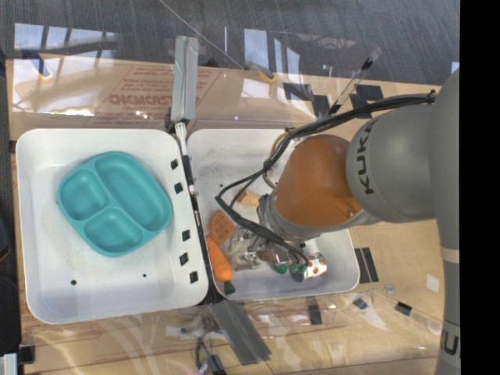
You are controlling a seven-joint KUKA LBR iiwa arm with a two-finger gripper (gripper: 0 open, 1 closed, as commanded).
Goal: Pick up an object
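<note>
I have the arm (391, 170) reaching in over the right bin (344, 268), and the pincer (254, 252) is down low among the clutter at that bin's near edge. Whether it is spread or pressed together I cannot tell from here; the orange band (312, 182) and the wrist sit right above it. Just to its left lies a carrot (219, 260), orange with a green tip, close against the bin's wall. Just to its right sits a small red-and-white thing (314, 268), too jumbled to name. Up and left of the pincer is a tan biscuit-like piece (222, 225). Well off to its left, in the other bin (47, 287), rests a teal divided plate (114, 201). I judge this as the reach-and-grasp step, nothing visibly taken. Next calls for a firm close on one piece, then a straight lift.
</note>
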